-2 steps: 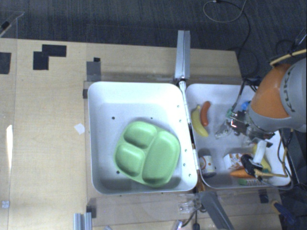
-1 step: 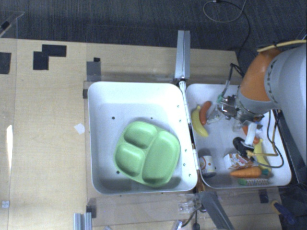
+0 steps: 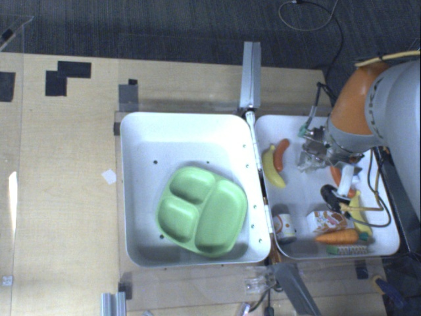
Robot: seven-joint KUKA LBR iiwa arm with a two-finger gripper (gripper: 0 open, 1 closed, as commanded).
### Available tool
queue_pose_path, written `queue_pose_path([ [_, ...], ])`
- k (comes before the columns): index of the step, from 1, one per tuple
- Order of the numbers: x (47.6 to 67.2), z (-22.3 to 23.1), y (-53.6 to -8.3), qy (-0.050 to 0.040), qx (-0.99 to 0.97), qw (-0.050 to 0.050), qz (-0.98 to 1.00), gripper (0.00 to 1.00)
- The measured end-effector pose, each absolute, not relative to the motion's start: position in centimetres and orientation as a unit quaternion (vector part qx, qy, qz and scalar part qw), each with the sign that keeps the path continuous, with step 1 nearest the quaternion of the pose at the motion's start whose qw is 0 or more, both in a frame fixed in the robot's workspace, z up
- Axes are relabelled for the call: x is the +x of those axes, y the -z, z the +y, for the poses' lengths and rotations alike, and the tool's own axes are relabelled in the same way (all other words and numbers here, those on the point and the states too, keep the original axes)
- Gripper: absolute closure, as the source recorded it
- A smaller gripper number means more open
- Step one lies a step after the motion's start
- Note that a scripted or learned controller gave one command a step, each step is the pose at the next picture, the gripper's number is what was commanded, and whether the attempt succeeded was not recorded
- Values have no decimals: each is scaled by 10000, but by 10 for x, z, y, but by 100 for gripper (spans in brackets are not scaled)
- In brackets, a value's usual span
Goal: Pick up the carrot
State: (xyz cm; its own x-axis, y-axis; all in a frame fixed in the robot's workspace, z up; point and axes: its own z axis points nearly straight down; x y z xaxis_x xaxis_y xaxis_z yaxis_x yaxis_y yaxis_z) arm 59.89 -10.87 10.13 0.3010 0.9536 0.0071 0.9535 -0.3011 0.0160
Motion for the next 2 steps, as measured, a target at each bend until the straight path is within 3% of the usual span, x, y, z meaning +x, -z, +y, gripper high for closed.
queue_pose_path([
  [1, 595, -56, -186, -21, 8028, 13, 5963, 100],
  [2, 622, -96, -192, -14, 8667, 14, 4989, 100],
])
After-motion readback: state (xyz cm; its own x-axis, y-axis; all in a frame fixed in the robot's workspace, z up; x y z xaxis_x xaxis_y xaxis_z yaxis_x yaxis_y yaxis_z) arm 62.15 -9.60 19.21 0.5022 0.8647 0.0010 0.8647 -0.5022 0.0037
